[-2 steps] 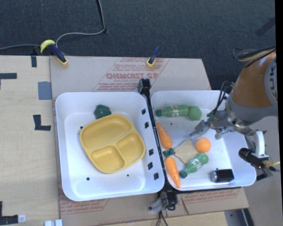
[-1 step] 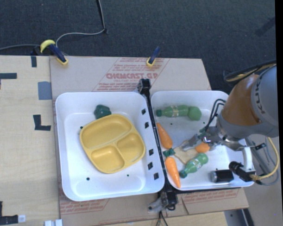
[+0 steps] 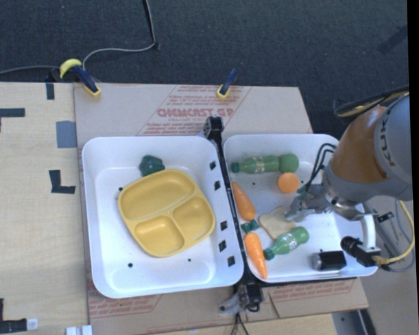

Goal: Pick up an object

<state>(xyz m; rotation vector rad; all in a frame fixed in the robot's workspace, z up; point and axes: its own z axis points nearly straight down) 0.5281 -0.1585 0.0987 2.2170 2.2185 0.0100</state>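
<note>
We judge the pick not yet made: every object lies on a bin floor. Our two-finger grey gripper (image 3: pixel 295 210) reaches into the shallow white right bin (image 3: pixel 318 140) at the frame's right, its dark tips down over the flat tan slice of toy bread (image 3: pixel 273 223), touching it or just above; we cannot tell which. How far the pincer is open we cannot tell either, and nothing shows between its tips. Just below lies a green plastic bottle (image 3: pixel 287 241), above it a small orange ball (image 3: pixel 288 182). A yellow three-part plastic tray (image 3: pixel 166 211) fills the left bin (image 3: pixel 101 222). Closing, lifting and clearing the bin remain.
</note>
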